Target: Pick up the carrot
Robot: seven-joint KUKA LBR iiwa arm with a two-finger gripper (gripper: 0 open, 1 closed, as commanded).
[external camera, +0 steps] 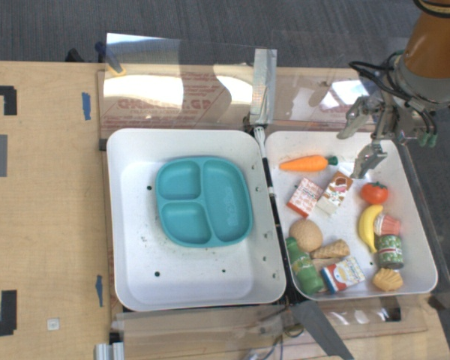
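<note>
Your carrot (pixel 306 163) lies near the right bin's (pixel 424 276) far-left corner. Fingers (pixel 365 163) hang just right of it, slightly apart, holding nothing. Carton labels too small to read.

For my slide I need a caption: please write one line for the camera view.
The tool hovers over the right bin, right of the carrot lying among toy food; a teal divided plate sits in the left bin.

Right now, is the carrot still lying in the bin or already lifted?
Lying in the right bin. The carrot rests flat near its far edge, and the gripper hangs to its right, apart from it.
</note>
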